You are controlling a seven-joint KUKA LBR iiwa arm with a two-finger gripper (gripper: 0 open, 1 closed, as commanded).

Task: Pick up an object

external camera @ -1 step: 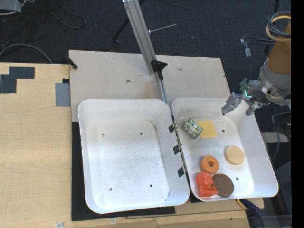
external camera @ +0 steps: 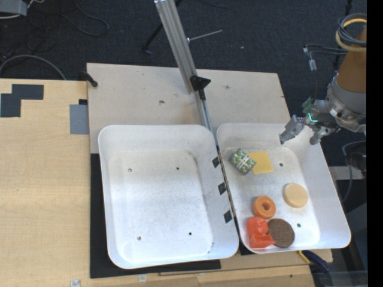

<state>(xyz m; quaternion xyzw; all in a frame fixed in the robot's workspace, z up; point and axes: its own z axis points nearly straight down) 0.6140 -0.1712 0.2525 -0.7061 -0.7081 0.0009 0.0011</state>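
Five objects sit in the right bin (external camera: 332, 187); we note the end effector (external camera: 303, 133) spread open, grasping nothing, over its far-right corner. Nearest, the yellow block (external camera: 262, 162) lies toward the divider.

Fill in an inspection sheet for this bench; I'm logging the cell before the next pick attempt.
Surface: two white bins side by side, left bin and right bin.
Job's things: in the right bin lie a green patterned block, yellow slice, tan disc, orange ring, red piece and brown disc.
Clutter: nothing seen.
End effector: over the right bin's far edge, fingers apart, holding nothing.
Cables: dark cables on the floor.
Surroundings: metal rail, wooden panel.
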